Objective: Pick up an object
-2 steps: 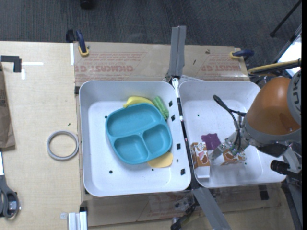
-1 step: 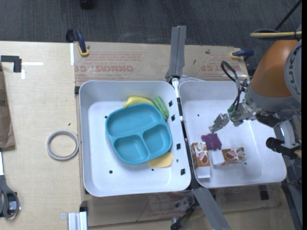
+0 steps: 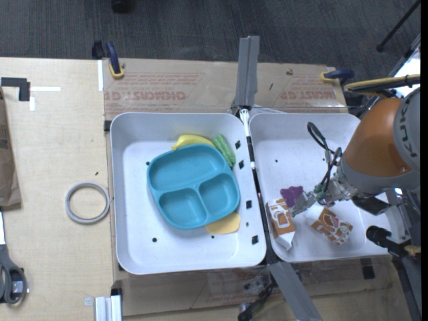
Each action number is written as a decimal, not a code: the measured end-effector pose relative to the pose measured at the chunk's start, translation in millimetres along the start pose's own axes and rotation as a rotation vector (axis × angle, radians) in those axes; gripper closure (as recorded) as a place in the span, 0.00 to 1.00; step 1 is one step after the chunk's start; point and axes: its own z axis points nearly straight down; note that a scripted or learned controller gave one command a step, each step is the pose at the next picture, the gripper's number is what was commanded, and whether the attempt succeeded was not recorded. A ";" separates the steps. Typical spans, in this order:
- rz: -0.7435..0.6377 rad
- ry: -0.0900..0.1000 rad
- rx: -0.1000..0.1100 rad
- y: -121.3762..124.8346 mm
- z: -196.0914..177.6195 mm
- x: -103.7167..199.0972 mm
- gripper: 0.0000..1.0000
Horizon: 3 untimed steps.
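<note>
2 white bins on bench. Gripper [image 3: 309,202] low in right bin [image 3: 294,136], finger state unclear, cannot tell. Purple object [image 3: 291,194] just beside it; blue divided plate [image 3: 194,186] in left bin [image 3: 130,199].

Bench: I see a pale wooden top [image 3: 50,152].
On it: two white bins [image 3: 127,199], tape ring [image 3: 87,202], scissors [image 3: 10,279], brown cardboard sheet [image 3: 167,85].

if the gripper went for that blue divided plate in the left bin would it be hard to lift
Probably awkward. The blue divided plate is broad and shallow, so only its rim likely offers a pinch. It looks like rigid plastic, so it should stay stiff. It rests on yellow pieces, so it may rock when pushed.
</note>
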 end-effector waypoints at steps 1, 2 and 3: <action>-0.071 0.002 0.001 -35.7 14.5 -27.8 0.00; -0.070 0.003 0.002 -34.6 7.9 -28.7 1.00; -0.060 0.001 -0.002 -23.3 12.8 -31.7 1.00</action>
